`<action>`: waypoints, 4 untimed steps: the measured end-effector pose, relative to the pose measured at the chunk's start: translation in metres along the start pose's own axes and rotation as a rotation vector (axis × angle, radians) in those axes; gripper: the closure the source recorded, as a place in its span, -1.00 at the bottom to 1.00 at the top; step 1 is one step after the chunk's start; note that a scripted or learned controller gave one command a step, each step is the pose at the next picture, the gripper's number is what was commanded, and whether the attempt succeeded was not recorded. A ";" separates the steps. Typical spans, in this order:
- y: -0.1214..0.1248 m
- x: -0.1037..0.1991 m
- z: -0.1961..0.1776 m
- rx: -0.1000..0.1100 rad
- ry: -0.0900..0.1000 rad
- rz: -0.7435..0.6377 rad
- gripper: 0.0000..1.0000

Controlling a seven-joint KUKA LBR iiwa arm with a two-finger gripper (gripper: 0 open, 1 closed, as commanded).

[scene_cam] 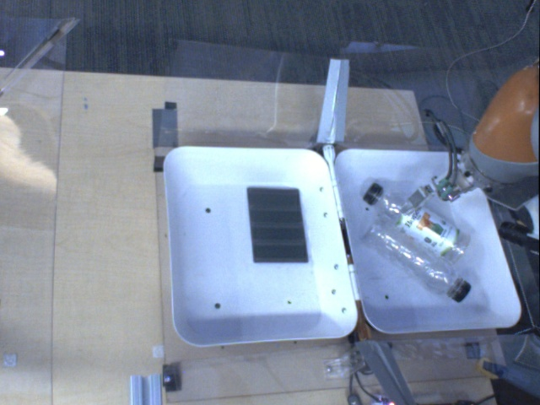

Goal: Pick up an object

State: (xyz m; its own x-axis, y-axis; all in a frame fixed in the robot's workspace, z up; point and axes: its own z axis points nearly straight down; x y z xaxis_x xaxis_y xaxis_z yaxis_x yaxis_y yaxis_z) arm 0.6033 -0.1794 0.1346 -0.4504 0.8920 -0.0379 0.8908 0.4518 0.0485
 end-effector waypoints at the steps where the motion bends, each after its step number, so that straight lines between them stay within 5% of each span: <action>1: 0.003 0.002 0.000 -0.002 0.002 -0.025 -1.00; 3: 0.011 0.008 0.002 -0.004 0.004 -0.088 -1.00; 4: -0.002 0.019 0.030 0.039 0.034 -0.113 -1.00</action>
State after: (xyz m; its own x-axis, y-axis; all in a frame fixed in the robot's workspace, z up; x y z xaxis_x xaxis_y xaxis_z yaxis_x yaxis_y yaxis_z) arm 0.5945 -0.1640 0.1033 -0.5494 0.8355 -0.0070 0.8355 0.5495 0.0068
